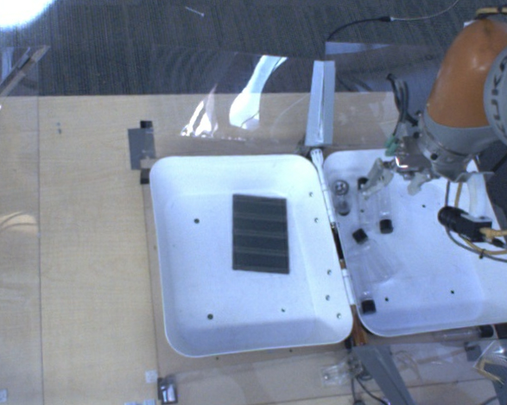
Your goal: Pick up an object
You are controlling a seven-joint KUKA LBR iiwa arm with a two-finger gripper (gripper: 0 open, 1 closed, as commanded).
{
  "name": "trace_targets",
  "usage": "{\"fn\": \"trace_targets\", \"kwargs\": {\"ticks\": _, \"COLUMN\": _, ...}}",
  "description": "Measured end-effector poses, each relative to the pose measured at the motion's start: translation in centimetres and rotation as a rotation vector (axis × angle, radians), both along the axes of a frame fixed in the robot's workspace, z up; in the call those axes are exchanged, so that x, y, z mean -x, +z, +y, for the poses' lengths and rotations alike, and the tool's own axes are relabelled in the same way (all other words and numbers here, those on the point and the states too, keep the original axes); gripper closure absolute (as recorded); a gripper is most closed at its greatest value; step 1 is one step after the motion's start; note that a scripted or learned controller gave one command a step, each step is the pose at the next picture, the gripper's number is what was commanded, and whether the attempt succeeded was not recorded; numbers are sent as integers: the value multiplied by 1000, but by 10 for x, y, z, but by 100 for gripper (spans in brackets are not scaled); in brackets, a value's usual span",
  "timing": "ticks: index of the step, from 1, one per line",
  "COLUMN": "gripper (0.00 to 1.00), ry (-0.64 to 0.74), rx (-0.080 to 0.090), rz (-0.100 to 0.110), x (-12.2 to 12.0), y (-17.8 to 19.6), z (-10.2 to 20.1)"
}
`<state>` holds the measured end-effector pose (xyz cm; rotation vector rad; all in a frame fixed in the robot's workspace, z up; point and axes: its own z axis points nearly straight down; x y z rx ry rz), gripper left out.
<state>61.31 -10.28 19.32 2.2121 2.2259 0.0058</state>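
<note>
The grey arm with its orange band reaches in from the right and hangs over the upper part of the right-hand shallow white bin, its two-finger jaws low above the bin floor; from here I cannot tell whether they are released or clenched, and nothing shows between them. A flat dark ribbed rectangular pad lies in the middle of the left-hand white bin, well apart from the jaws. In the right bin a few small dark pieces are scattered near its left wall on the pale wooden surface.
</note>
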Motion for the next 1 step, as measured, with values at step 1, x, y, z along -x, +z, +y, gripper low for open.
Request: {"fn": "trace_targets", "kwargs": {"ticks": 1, "gripper": 0, "ry": 45, "rx": 6, "rz": -11, "x": -9, "y": -103, "z": 9}}
